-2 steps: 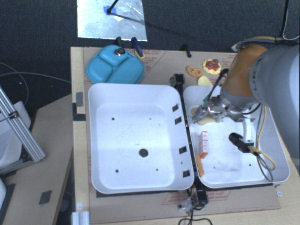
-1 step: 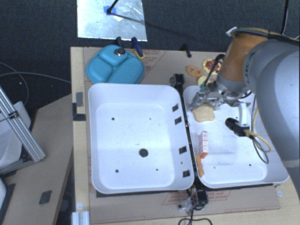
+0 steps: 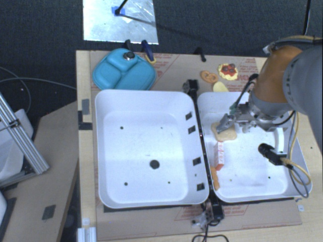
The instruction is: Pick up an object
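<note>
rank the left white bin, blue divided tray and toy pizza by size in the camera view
1. left white bin
2. blue divided tray
3. toy pizza
The differences are large, so nearness does not change the order.

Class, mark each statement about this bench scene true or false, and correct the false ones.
1. The pincer is over the right-hand bin. True.
2. The blue container lies inside the left-hand bin. False: it sits on the bench behind that bin.
3. A red and white box lies in the right-hand bin, near the wall next to the left-hand bin. True.
4. The tan flat piece lies in the left-hand bin. False: it is in the right-hand bin, right at the pincer.
</note>
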Robot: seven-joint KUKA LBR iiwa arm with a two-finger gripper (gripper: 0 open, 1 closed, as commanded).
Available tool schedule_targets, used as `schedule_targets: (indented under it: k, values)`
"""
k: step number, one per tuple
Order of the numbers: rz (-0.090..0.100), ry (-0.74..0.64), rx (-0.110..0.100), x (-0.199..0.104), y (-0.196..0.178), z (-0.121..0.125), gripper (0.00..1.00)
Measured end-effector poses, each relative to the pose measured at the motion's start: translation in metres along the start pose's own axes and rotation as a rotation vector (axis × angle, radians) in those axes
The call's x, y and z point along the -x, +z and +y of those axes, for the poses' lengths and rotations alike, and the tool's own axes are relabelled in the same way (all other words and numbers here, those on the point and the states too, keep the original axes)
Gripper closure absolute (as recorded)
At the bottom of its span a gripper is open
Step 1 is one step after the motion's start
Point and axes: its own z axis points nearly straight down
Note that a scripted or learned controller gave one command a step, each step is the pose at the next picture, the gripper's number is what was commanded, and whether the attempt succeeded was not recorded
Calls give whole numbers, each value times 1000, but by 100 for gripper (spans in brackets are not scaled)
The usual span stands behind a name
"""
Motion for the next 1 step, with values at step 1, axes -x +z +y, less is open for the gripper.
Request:
schedule_targets:
  k: [1]
  values:
    - [-3, -7, 11, 12, -12, 62, 0]
